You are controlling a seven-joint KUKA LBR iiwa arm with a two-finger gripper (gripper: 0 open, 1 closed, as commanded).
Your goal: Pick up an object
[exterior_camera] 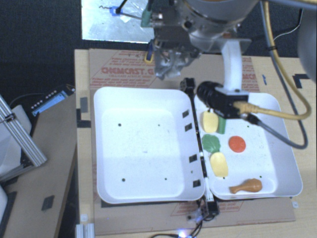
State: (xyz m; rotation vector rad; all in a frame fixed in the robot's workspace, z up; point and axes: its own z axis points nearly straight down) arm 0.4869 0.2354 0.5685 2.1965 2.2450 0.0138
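Note:
The right bin holds several toy foods. A yellow piece lies next to a dark green block near the bin's left wall. Below them sit a green leafy piece, a red round piece and a yellow oval piece. A brown drumstick lies by the front wall. My gripper hangs high, over the back edge of the bench behind the left bin, well away from all the pieces. It looks blurred and nothing shows in it.
The left bin sits beside the right one, joined along a hinged black-clipped divider. Both rest on a cardboard sheet. A metal frame and a small device stand off the bench at left.

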